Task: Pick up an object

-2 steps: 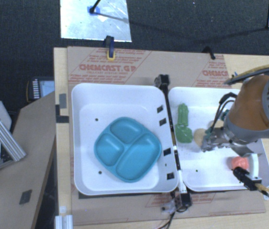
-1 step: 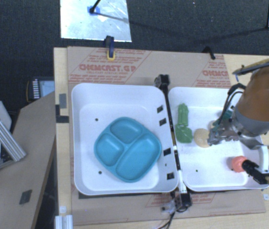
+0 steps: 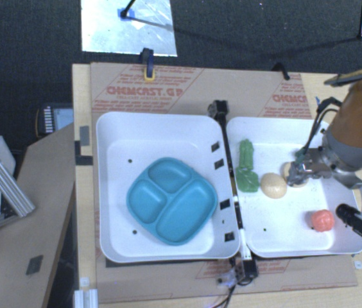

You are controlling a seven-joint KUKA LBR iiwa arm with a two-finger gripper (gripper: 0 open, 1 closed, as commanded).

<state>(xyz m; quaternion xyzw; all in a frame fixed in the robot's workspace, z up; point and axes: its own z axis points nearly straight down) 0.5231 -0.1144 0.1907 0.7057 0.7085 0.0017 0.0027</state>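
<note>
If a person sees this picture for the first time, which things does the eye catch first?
First comes the big turquoise plastic divided plate, alone in the left white bin. Then the right white bin: a green toy piece near its left wall, a beige egg-shaped object beside the pincer, and a small orange-red ball toward the front.

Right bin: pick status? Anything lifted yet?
Done: the gripper is down in the right bin, beside the beige egg-shaped object. In hand: nothing visibly between its fingers. Left: grasp and lift; the egg-shaped object, green toy and pink ball all lie on the floor.
</note>
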